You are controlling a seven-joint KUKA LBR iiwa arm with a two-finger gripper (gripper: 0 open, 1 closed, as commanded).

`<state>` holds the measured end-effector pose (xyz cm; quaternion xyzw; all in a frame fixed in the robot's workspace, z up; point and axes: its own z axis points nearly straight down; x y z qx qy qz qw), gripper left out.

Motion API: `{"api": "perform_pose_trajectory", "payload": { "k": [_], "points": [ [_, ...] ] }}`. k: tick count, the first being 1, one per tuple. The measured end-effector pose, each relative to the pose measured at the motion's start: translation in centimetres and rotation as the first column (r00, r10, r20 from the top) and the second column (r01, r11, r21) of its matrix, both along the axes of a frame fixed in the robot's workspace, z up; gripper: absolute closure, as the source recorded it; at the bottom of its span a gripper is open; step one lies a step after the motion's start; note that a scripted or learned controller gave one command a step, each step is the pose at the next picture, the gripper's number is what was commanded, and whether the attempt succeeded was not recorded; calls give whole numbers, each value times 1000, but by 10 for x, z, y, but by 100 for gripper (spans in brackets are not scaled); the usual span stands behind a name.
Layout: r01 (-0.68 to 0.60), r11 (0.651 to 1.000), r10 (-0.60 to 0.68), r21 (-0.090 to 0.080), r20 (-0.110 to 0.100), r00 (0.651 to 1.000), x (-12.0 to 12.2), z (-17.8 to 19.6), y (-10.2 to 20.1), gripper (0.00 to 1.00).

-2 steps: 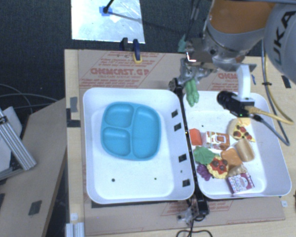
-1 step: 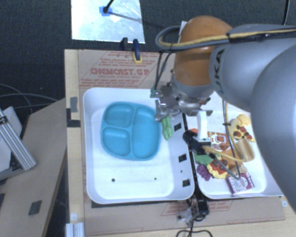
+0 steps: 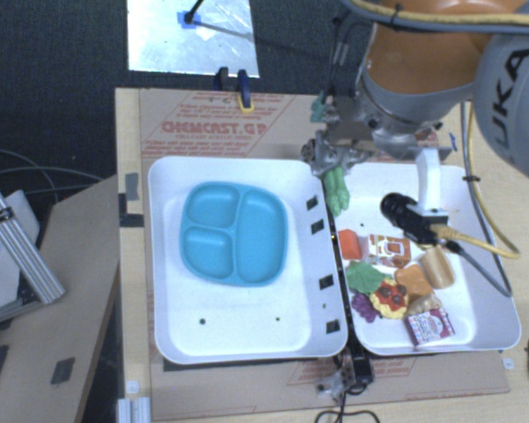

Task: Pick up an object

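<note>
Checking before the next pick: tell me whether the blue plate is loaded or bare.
Bare. The blue divided plate lies flat in the left bin, all three compartments showing nothing but blue.

A soft green toy (image 3: 338, 190) hangs just beneath my fingers (image 3: 328, 159), long and limp, drooping over the right bin's (image 3: 489, 324) left edge.

Blue divided plate (image 3: 234, 234) in left bin (image 3: 172, 324).

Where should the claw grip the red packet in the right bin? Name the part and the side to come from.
Grip the red packet across its short width, coming straight down from above. It lies flat at the pile's near edge, with bare bin floor to its right and front. Its left side crowds the other toy foods, so keep one finger on the free right side.
</note>
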<state>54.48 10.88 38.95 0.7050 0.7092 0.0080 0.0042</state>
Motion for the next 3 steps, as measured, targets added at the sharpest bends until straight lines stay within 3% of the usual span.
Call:
{"api": "perform_pose_trajectory", "payload": {
  "k": [1, 2, 3],
  "points": [
    [9, 1000, -9, -8, -27, 1000, -1, -132, -33, 100],
    [1, 1000, -1, -2, -9, 1000, -59, -35, -31, 100],
    [1, 1000, -1, -5, -15, 1000, -58, -33, -19, 100]
  ]
}}
